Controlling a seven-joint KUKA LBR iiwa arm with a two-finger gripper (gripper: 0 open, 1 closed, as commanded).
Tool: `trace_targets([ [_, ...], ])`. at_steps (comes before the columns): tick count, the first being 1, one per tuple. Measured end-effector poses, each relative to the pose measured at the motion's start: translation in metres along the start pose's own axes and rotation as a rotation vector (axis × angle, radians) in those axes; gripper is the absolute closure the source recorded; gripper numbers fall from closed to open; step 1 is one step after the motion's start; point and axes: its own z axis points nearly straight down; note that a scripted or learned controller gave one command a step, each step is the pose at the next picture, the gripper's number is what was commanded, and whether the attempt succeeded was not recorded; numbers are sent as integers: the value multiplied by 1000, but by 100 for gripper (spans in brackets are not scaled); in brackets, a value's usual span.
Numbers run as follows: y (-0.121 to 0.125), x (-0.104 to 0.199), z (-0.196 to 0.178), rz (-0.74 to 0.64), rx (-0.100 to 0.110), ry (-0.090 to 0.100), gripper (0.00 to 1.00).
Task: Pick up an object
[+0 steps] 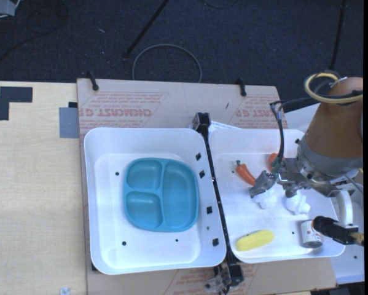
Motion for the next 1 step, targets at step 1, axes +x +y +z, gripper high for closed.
trace_targets([
  [1, 2, 0, -5, -1, -11, -2, 0],
])
